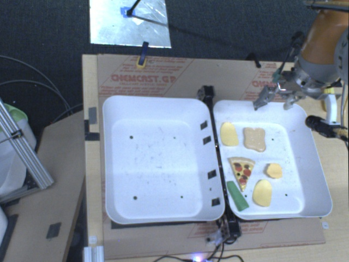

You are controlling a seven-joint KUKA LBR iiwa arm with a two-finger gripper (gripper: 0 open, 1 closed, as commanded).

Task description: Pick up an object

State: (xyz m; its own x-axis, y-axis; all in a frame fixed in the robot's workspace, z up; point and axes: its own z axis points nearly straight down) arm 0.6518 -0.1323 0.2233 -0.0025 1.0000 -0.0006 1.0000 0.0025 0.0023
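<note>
1. The candidates for the pick all lie in the right bin (313,162), below and slightly left of the jaws (275,98): a tan bread slice (254,139) nearest, a yellow piece (229,135) just left of it, then a pizza slice (241,172), a small orange-yellow chunk (274,171), a larger yellow piece (262,192) and a green strip (237,195) farthest off.
2. The jaws hang over the bin's far rim, spread apart, with nothing between the fingers.
3. Judged from this, the step in hand is the approach: no object has been reached or lifted yet.
4. The next move calls for choosing one target, likely the bread slice since it lies closest, centring the jaws over it, descending, and closing.
5. The bread slice and yellow piece sit near each other, so a sloppy descent could nudge the neighbour.
6. The left bin (117,162) lies well to the jaws' left on the counter (62,146).
</note>
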